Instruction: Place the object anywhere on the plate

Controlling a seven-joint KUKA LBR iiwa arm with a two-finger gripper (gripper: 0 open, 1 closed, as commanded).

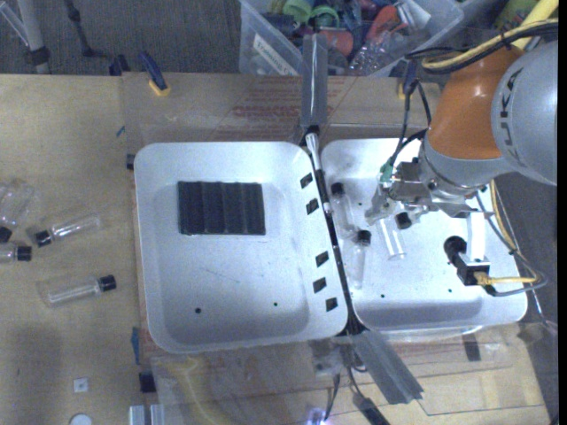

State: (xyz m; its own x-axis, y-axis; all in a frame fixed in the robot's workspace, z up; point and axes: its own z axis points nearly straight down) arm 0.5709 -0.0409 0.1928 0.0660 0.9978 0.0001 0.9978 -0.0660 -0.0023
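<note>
While two white bins [168,326] sit side by side, one black plate [221,208] lies in the left one, room all around; one gripper [387,224] hovers over the right, clear vial [393,240] between narrowed fingers.

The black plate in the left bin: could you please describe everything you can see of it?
The black plate is a flat, dark rectangle with faint ribs running across its short side, matte like rubber or plastic. It lies flat on the floor of the left white bin, in its upper-left part, long side across the view. Nothing rests on it.
</note>
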